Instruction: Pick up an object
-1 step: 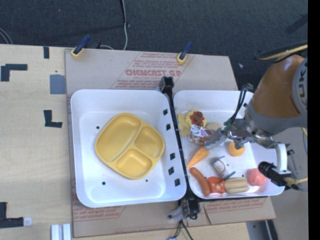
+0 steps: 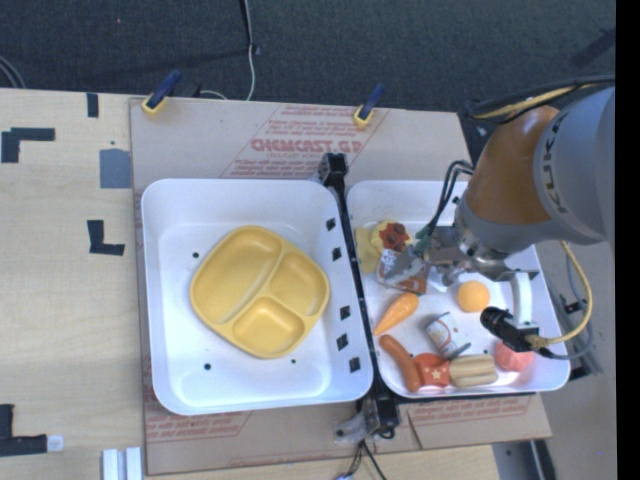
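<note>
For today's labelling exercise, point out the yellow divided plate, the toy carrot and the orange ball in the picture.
yellow divided plate (image 2: 260, 290): camera view, on the ridge between its compartments.
toy carrot (image 2: 396, 312): camera view, middle of its orange body.
orange ball (image 2: 472, 296): camera view, centre of its top.

One fixed camera hangs above the bench (image 2: 60, 268), looking down at a slant on both white bins (image 2: 160, 298) (arm (image 2: 545, 183) entering from the right).

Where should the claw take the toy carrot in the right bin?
Grip the carrot across its thicker orange middle, coming straight down. It lies flat, slanted, with bare bin floor on both long sides; the sausage sits near its lower end, so avoid that tip.
</note>
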Controlling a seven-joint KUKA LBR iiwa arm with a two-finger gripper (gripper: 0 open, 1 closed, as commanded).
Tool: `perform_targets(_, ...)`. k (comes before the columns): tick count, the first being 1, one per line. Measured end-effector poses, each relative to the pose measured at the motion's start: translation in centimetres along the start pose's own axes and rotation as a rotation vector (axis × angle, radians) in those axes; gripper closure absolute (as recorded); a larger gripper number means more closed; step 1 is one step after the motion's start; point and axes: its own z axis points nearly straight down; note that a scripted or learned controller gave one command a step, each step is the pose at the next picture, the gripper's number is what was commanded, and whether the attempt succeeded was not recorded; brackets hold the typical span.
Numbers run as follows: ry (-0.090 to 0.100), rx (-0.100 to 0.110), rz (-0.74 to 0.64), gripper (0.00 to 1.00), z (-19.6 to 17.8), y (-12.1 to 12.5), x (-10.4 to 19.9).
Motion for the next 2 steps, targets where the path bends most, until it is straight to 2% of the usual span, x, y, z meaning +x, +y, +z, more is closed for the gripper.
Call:
perform_targets(1, 0.000, 0.002, 0.002, 0.00, 6.4, -0.4, 0.1)
perform_targets(2, 0.002, 0.005, 0.001, 1.00, 5.4, -0.4, 0.1)
